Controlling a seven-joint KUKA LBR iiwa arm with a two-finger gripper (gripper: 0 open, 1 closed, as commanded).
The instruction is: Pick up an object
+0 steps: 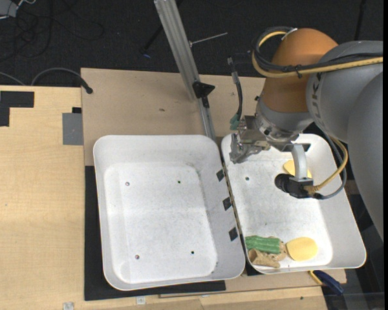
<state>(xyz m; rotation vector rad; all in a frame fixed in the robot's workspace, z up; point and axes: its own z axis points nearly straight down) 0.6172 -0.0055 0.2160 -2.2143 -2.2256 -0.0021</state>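
No legible text, labels, brands or numbers — bins, bench, arm all unmarked

Three small objects cluster near the right bin's 6 o'clock edge: a green ridged piece lying flat, a tan lumpy piece touching it at its 6 o'clock, and a round yellow piece just beside them at 3 o'clock. Another yellow piece lies toward the bin's 1 o'clock, partly hidden.
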